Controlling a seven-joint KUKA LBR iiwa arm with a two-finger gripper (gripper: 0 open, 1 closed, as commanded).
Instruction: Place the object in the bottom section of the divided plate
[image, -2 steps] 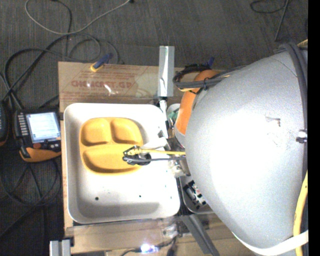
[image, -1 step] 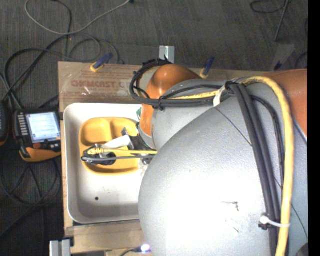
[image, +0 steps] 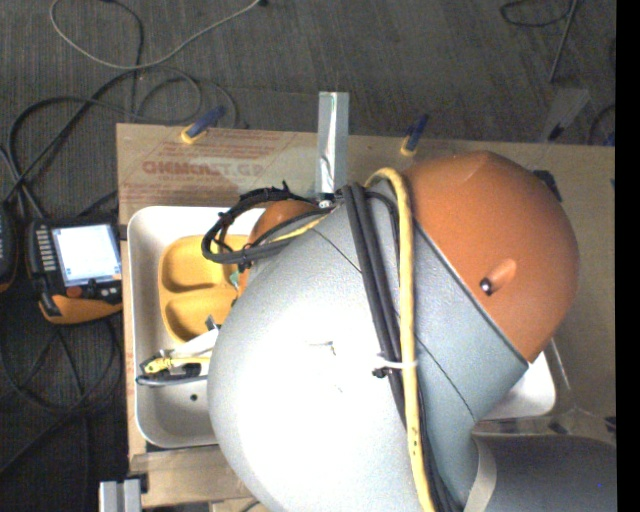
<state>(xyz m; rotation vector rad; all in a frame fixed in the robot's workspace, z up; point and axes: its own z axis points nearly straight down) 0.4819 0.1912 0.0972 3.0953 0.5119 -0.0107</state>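
the grey arm (image: 330, 380) with its orange band (image: 490, 250) covers most of the bench. at 9 o'clock, the left white bin (image: 145, 300) holds a yellow divided plate (image: 190, 285), partly hidden by the arm. a small yellow-and-black object (image: 165, 367) lies at the plate's 6 o'clock. finger state: cannot tell.

One yellow divided plate (image: 190, 285), two white bins (image: 150, 300), two clamps (image: 203, 122), one handheld screen (image: 85, 255).
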